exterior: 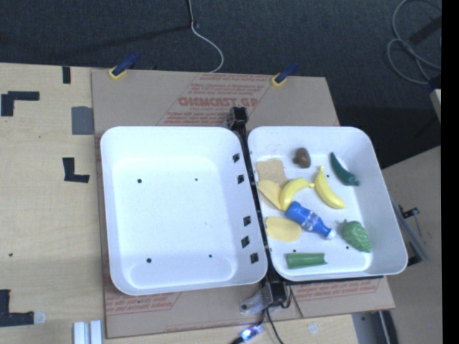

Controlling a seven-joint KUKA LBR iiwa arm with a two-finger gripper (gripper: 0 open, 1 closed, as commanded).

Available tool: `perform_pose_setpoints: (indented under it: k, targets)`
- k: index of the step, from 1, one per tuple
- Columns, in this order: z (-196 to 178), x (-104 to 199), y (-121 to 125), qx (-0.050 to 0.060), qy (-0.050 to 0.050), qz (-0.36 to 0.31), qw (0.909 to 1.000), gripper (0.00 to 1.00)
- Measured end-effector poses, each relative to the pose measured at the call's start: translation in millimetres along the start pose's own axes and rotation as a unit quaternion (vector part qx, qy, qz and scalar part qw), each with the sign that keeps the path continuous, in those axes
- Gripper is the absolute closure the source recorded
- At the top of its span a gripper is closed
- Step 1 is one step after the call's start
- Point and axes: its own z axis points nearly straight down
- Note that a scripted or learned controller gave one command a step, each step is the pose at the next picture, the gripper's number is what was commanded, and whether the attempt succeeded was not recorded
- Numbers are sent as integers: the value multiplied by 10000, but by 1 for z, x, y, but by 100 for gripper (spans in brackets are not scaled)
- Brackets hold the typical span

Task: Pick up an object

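Two white bins side by side. Left bin (172, 213) bare; right bin (376, 192) holds all the pieces, crowded toward its inner wall.

Gripper state: cannot tell from this view.

Largest to smallest, clock positions within the right bin:
- bottle (308, 218), blue, centre, touching the bananas above it.
- banana (328, 189) at 2 o'clock of centre; second banana (292, 190) just beside it.
- green bar (305, 260) at 6, lying apart.
- broccoli (356, 236) at 4, near the wall.
- pepper (343, 170), dark green, at 1.
- brown lump (302, 157) at 12.

Risks, as judgement: the centre cluster is tight, so fingers may land on two pieces or nudge one aside. Round bottle may roll. Pieces near walls leave little finger room.
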Motion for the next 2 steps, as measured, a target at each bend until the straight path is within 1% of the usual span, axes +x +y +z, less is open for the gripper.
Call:
perform_pose_setpoints:
  k: [1,2]
  targets:
    - [-2,0,-34,-2,6,11,10000,100]
    - [1,1,63,-6,-1,-13,10000,100]
